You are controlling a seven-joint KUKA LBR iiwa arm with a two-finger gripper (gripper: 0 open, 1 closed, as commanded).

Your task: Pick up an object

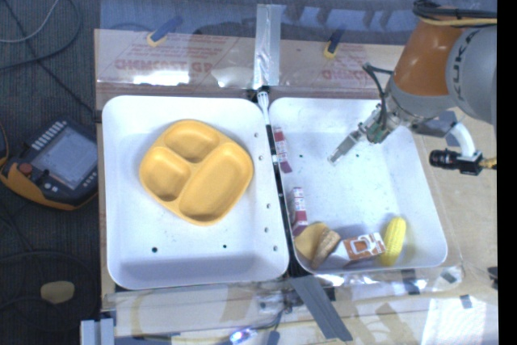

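Gripper [343,148] over upper middle of right bin [420,174], slanting down-left from arm [436,65]; finger state cannot be told, nothing seen between them. Candidate objects along right bin's near wall, well apart from gripper: bread roll [316,241], small orange-white carton [363,246], corn cob [394,240]. Left bin [121,254] holds yellow three-compartment plate [196,170]. Teach pendant [52,166] on floor left of bench.

You have grey carpet flooring [48,198] around the bench, with black cables [32,52] trailing at ten o'clock, an orange-edged handheld pendant [55,166] lying at nine o'clock, and clear plastic sheeting [202,44] taped at twelve o'clock.
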